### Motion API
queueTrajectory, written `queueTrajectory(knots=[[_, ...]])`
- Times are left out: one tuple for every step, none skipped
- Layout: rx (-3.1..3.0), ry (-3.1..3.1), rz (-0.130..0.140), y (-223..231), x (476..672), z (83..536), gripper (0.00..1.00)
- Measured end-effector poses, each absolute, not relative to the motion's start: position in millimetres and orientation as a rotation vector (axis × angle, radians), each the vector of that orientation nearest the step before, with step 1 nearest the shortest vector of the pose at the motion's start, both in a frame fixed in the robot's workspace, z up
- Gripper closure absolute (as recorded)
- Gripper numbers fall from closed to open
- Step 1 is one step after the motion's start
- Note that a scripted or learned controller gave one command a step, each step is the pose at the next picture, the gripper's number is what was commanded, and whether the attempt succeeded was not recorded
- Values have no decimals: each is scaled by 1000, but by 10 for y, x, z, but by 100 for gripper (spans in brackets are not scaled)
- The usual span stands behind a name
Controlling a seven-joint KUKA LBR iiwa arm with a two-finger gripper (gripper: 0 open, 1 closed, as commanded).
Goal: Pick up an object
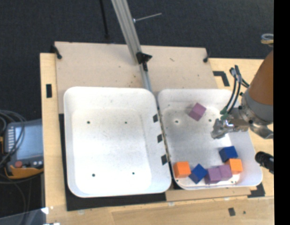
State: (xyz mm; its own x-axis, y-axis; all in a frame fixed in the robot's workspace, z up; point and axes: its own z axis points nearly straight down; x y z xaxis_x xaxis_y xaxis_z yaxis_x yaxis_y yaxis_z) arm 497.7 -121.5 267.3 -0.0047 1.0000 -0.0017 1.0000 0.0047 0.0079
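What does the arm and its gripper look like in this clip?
The arm shows a broad orange band above a grey wrist section. Dark and green cables loop along its side down to the wrist. The gripper is small, metallic, silver-grey. No markings are readable.

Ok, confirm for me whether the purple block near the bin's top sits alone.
Yes, the purple block lies apart from the cluster along the right bin's lower edge.

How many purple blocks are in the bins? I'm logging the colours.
3. One purple block lies alone at the right bin's far end; two touch side by side along its near edge. The arm may hide others.
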Motion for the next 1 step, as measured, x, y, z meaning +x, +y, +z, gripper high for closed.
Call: queueTrajectory(knots=[[2212, 2231, 3, -670, 5100, 2700, 100]])
